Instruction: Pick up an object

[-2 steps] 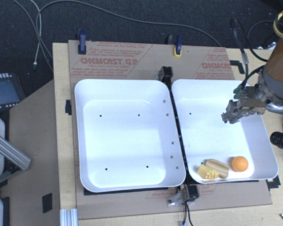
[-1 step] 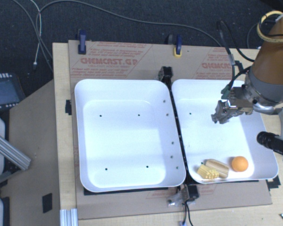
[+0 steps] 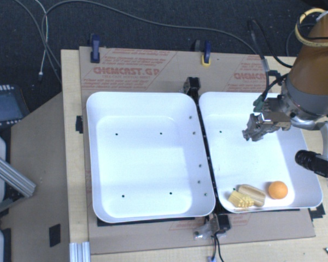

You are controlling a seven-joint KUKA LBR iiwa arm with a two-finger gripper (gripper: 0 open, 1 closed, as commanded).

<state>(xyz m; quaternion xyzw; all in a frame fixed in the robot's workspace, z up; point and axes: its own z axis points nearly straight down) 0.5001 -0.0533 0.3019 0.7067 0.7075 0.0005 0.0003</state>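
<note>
Near the front edge of the right bin (image 3: 229,152) lie three small objects: an orange ball (image 3: 277,190), a tan bread-like roll (image 3: 252,191) and a yellow corn-like piece (image 3: 240,200) touching the roll. My gripper (image 3: 255,132) hangs over the upper right part of that bin, well behind the objects and apart from them. Nothing shows between its fingers.
The left bin (image 3: 147,154) sits beside the right one, with a black divider clip (image 3: 192,85) at the back between them. Blue clamps (image 3: 95,47) hold the board at the back. A black part (image 3: 314,162) juts in over the right bin's right rim.
</note>
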